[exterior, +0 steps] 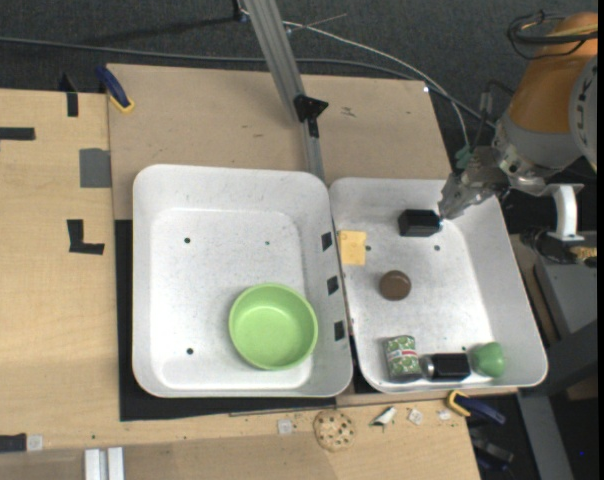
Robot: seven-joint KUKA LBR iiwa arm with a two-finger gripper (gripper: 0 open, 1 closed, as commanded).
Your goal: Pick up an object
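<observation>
Approach step, nothing grasped yet. My fingers [452, 208] hang at the upper right of the right white bin [517, 298], tip just beside the small black rectangular block [417, 223]. Spread or pressed together: can't tell at this slant. The block lies flat on the bin floor and looks like the nearest target. Next move calls for shifting slightly left over the block, straddling it, then dropping and closing. Also in this bin: brown round disc [395, 286] at centre, yellow square piece [353, 247] by the left wall. The light green plastic bowl [273, 325] sits in the left white bin [162, 268].
</observation>
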